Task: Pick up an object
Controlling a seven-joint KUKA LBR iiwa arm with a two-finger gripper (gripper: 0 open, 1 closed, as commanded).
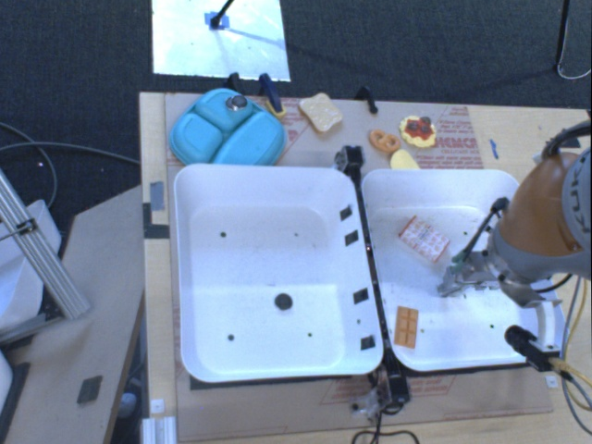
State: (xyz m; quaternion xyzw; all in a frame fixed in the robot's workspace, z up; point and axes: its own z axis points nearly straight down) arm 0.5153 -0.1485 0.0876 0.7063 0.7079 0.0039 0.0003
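Two white bins sit side by side. Left bin (268, 202) holds one small dark round thing (283, 301). Right bin (435, 192) holds a flat orange bar (406, 326) near its front and a pink checked packet (424, 238) farther back. Gripper (453, 280) hangs low just right of the packet, not touching; whether it is open, I cannot tell.

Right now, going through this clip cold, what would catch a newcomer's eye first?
Probably the grey arm with its orange band, reaching in from the right, its pincer low in the right bin beside a red-and-white patterned packet. An orange cracker-like block lies nearer that bin's front edge. Behind the left bin, a bright blue divided plate sits on the bench.
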